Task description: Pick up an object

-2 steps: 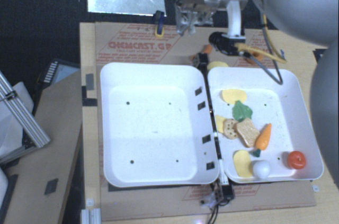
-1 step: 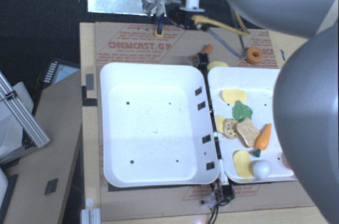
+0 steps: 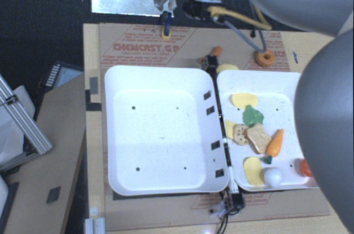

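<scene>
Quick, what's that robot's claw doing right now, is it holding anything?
Gripper: raised above the bench behind the two white bins; open or closed cannot be told, and nothing is visibly held.

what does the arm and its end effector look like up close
The arm is made of bulky, rounded, smooth grey segments. Its end effector is a boxy metallic assembly with a small blue-and-yellow piece at its lower tip. A tan cable and a grey-blue cable run from it back toward the arm.
</scene>
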